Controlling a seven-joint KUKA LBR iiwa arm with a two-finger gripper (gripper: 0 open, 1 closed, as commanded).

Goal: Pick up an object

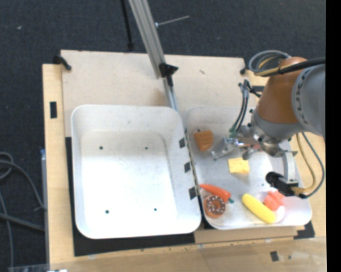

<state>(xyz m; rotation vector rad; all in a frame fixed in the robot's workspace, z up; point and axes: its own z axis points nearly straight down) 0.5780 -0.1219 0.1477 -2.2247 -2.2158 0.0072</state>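
Dark carpet surrounds a pale wooden tabletop (119,78) that carries two white bins side by side. The left bin (85,123) lies apart from the action; the right bin (298,214) holds a tan block (203,140), a yellow wedge (239,166), a carrot (214,191), a round brown piece (215,206), a banana (257,208) and a red piece (274,200). The pincer (228,147) hangs low over the right bin, between the tan block and the yellow wedge — whether it is released or clenched, I cannot tell. This looks like the approach step; nothing appears gripped. The next move likely calls for centring over one item — the wedge sits nearest — then descending squarely.
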